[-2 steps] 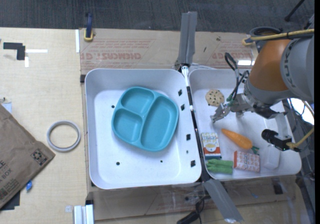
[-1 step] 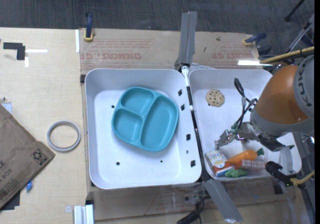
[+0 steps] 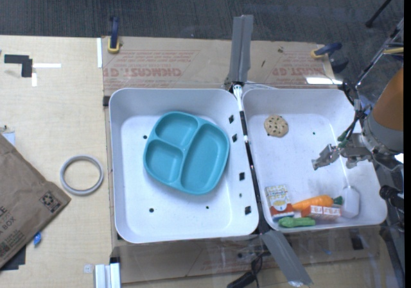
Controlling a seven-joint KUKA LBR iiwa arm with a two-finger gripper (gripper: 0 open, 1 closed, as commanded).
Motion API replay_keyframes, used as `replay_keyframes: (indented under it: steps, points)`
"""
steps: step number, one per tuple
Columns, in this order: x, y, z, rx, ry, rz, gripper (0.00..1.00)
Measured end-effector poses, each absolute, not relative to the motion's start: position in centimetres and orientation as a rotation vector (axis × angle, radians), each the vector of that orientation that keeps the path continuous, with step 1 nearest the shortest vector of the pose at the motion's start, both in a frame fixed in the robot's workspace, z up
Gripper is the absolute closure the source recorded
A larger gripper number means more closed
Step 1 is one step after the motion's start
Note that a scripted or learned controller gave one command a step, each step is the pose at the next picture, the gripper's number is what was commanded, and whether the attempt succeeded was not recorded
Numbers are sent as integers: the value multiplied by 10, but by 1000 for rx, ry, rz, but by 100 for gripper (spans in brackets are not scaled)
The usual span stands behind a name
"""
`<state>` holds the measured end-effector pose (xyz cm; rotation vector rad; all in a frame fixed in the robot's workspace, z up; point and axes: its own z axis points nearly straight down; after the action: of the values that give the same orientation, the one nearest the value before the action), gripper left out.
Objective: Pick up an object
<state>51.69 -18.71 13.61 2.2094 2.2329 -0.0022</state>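
Note:
The right bin (image 3: 302,145) holds a chocolate-chip cookie (image 3: 276,126) near its back left. Along its front wall lie a small printed carton (image 3: 277,197), an orange carrot (image 3: 313,203), a green pod-shaped piece (image 3: 297,221) and a white rounded object (image 3: 351,202). My gripper (image 3: 336,156) hangs over the right side of this bin, above and behind the carrot. It is open, with nothing between its fingers. The left bin (image 3: 128,203) holds a blue divided plate (image 3: 186,152).
A grey tape ring (image 3: 81,174) and a brown cardboard box (image 3: 22,206) lie on the bench left of the bins. A grey divider bar (image 3: 241,49) runs back from between the bins. Clamps (image 3: 114,42) hold the cardboard sheet at the rear.

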Motion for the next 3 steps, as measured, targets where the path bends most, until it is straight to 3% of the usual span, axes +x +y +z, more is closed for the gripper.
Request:
replay_keyframes:
  steps: [1, 2, 3]
  points:
    - [477, -144, 91, 2049, 2385, -2, 0]
    - [548, -202, 158, 1956, 2456, -1, 0]
    - [563, -84, 191, 1879, 2517, -2, 0]
